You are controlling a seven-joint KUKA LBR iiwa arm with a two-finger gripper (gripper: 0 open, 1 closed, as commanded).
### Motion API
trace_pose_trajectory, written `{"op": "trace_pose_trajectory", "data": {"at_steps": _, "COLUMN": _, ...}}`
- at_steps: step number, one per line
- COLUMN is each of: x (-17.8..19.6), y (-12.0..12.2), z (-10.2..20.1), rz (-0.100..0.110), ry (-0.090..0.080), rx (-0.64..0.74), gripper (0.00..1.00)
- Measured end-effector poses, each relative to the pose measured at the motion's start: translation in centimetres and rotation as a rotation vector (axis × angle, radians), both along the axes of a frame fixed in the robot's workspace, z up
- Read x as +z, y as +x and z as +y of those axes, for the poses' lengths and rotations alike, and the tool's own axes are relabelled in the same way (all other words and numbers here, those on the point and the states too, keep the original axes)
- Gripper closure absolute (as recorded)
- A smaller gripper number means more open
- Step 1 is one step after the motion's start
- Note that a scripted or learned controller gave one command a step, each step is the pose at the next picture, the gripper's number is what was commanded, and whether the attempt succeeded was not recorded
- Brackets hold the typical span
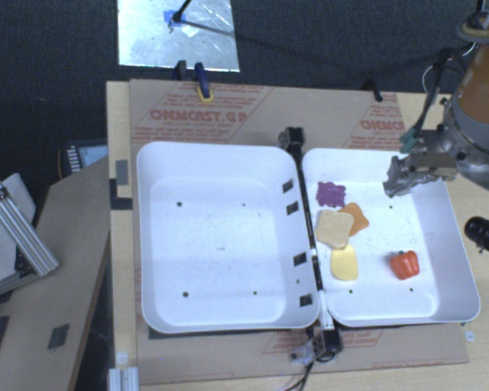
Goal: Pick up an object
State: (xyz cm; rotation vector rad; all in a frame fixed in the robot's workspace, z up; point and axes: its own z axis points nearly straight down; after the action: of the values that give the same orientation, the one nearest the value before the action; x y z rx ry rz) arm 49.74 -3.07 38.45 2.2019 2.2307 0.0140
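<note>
Nearest me, the front lip of the right bin [456, 312] holds the small things. A red pepper-like toy [404, 264] sits alone toward the right wall, and a pale yellow piece [345, 263] lies just beside the divider. A tan bread-shaped slice [335, 229] touches or overlaps an orange piece [357, 217], with a purple cluster [331, 193] just behind them. Any of these could serve as the object to pick.

The pincer [396, 182] hangs over the back of that bin, apart from every item. From where I stand I cannot tell whether it is spread or pressed together. It holds nothing I can see.

The risk, I judge, lies in the flat pieces. They sit low on the smooth white floor and could slide or slip out of a pinch. The bread slice and orange piece might come up together or knock each other aside. The pieces near the divider leave little room on that side.

The left bin [220, 243] sits alongside on a cardboard sheet [228, 112] over the bench [73, 300]. Beyond it lie dark carpet and a shiny foil square [178, 23].
</note>
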Motion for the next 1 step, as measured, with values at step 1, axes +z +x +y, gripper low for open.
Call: {"op": "trace_pose_trajectory", "data": {"at_steps": 1, "x": 8.37, "y": 0.36, "z": 8.27, "rz": -0.001, "ry": 0.002, "rx": 0.001, "gripper": 1.0}}
